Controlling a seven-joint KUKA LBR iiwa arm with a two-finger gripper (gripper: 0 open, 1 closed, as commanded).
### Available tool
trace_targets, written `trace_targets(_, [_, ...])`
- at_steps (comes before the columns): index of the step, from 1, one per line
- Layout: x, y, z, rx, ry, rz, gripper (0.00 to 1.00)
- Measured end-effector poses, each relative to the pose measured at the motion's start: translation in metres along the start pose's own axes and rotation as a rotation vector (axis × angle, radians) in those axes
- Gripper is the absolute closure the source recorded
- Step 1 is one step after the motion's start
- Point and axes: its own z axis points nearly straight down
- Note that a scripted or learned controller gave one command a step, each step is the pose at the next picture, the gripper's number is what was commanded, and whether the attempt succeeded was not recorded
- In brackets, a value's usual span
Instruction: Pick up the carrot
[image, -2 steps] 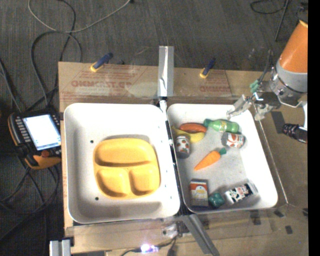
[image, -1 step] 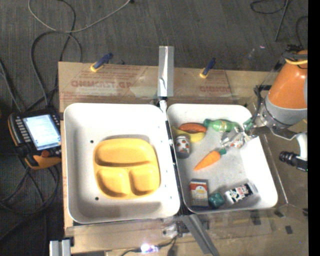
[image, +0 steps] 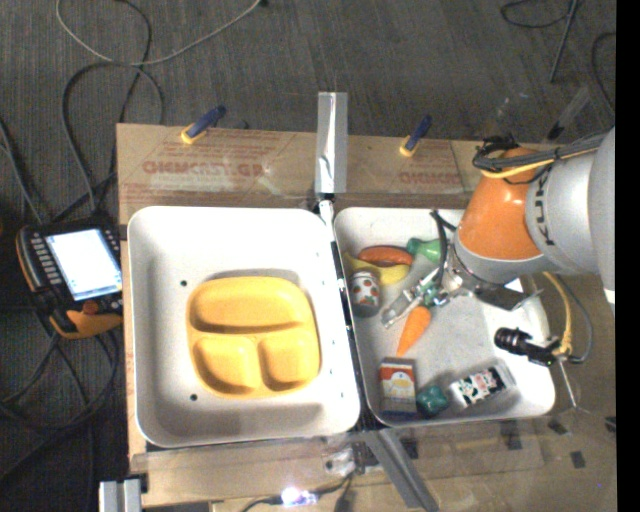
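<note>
The carrot (image: 414, 328) lay in the right bin (image: 535, 400), its top touching the gripper (image: 425, 296). Whether the fingers were closed on it could not be told. It looked light, stiff and smooth, probably plastic; the thick upper end seemed the best hold.

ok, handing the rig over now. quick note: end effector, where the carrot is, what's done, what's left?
End effector: low in the right bin, at the carrot's green top. Whether it is open or shut cannot be read from this view.
Carrot: lying in the right bin near its middle, orange tip pointing toward the small carton. It looks to be resting on the bin floor, not lifted.
Left bin: holds the yellow divided tray.
Done: arm brought to the carrot.
Left: confirm a grasp, then lift the carrot.
</note>
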Motion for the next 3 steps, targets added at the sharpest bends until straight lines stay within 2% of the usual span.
trace_targets(1, [0.001, 0.003, -0.01, -0.006, 0.001, -0.001, 1.0])
trace_targets(2, [0.001, 0.003, -0.01, -0.006, 0.001, -0.001, 0.0])
trace_targets(3, [0.003, -0.058, -0.001, -0.005, 0.002, 0.278, 0.0])
